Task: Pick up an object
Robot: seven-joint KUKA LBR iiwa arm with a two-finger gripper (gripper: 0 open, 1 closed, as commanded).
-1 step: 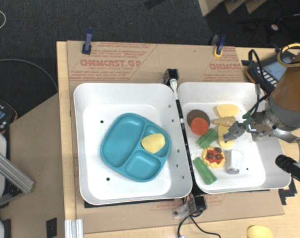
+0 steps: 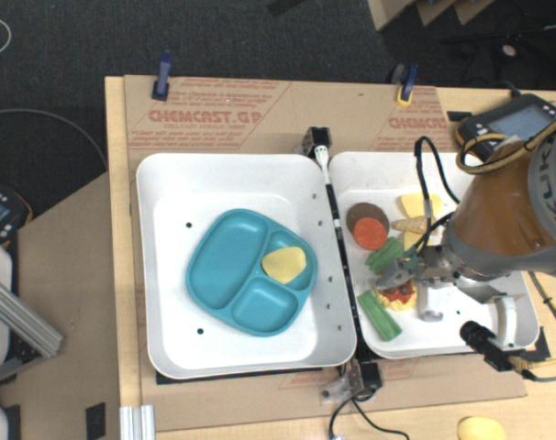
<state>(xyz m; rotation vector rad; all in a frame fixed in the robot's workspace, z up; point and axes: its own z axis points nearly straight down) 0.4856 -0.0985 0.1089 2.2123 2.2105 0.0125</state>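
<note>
Green piece (image 2: 380, 315) near right bin's front rim, end effector (image 2: 408, 278) just above

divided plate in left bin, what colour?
Teal blue; the divided plate shows plainly in the camera view, with a pale yellow piece lying in one compartment.

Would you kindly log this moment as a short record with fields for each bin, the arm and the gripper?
left bin: shallow white bin holding a teal divided plate with a pale yellow chip-shaped piece in one compartment
right bin: shallow white bin with a brown-and-orange round piece, green pieces, yellow block
arm: grey arm over right bin
gripper: low among the toys, grasp unclear
</note>
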